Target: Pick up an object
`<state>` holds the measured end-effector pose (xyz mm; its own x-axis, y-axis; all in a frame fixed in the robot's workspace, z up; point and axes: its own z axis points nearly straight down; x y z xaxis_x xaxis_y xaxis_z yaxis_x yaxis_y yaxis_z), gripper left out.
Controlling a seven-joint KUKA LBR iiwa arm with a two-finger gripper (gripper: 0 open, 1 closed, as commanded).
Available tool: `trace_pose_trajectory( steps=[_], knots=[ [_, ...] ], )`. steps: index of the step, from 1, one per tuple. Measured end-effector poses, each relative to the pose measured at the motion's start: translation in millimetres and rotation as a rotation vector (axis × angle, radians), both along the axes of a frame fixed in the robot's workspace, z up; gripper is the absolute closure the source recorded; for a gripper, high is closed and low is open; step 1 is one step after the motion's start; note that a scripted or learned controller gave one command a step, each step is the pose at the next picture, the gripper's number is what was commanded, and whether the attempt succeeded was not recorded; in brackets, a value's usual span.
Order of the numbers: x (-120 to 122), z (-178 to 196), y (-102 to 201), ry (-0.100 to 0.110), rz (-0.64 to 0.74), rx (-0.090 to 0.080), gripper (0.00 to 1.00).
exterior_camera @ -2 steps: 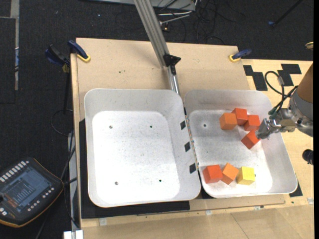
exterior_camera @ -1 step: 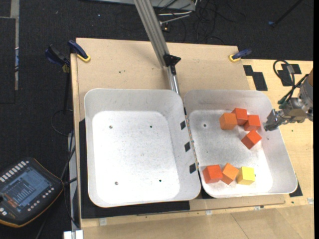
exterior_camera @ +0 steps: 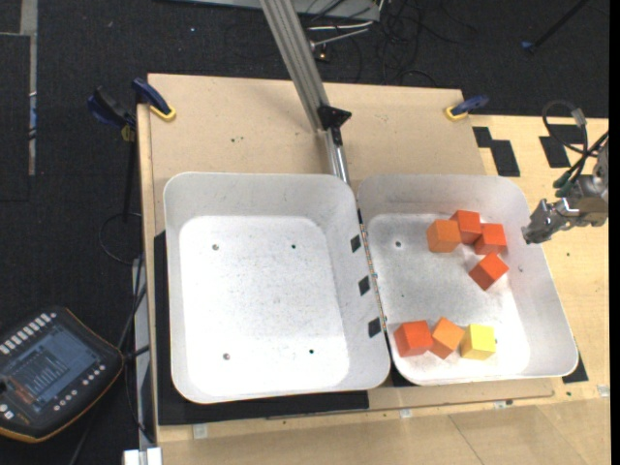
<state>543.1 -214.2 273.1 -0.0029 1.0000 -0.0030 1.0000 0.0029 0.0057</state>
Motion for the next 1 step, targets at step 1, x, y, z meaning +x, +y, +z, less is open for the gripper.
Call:
trace_pose_trajectory(
  steps=[1],
  knots=[
    [14.1,-14.2,56.6,0.005,0.005,0.004,1.00]
  ],
)
